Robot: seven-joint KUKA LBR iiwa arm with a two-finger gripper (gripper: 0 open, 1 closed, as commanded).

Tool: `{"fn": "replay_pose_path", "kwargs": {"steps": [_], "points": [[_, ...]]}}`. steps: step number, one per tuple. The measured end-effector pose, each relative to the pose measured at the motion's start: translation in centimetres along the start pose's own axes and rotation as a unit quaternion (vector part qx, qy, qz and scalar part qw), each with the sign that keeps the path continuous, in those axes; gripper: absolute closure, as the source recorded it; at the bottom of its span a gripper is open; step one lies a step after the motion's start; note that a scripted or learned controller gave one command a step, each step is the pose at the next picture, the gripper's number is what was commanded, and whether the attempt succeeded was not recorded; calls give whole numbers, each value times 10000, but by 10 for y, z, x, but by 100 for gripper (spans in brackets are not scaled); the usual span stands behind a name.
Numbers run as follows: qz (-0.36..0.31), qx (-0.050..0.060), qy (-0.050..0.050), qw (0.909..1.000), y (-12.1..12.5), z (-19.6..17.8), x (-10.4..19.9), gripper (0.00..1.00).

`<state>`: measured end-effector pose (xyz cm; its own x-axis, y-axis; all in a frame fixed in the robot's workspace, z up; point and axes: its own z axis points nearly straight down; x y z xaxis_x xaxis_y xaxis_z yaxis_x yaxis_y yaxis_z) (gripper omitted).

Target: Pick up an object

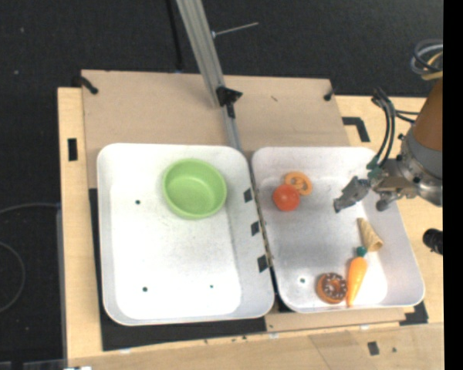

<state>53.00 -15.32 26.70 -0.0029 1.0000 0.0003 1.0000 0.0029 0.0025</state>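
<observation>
A dark floor surrounded the pale wooden table (177,106), which carried two shallow white bins side by side. The left bin (139,284) held a green bowl (194,189) in its far half, sitting upright. The right bin (309,245) held the small items: a red tomato (285,199) with an orange slice-like piece (298,182) just beyond it, both near the bin's far left part; a tan cone (370,235) toward the right side; an orange carrot (356,277) with a green top just nearer than the cone; and a round reddish-brown piece (331,287) touching or just beside the carrot at the near edge. The arm reached in from the right, and its gripper (353,194) hung over the right bin's far right area, apart from the tomato and the cone. I could not tell how its fingers stood, and nothing showed between them. A slanted metal rail (203,45) rose from the far side.
</observation>
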Motion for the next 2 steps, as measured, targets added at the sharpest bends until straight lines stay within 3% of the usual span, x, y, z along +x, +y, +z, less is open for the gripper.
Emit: {"fn": "replay_pose_path", "kwargs": {"steps": [1, 2], "points": [[5, -2, 1, 10000, 0, 0, 0, 0], [19, 9, -5, 10000, -1, 59, 1, 0]]}}
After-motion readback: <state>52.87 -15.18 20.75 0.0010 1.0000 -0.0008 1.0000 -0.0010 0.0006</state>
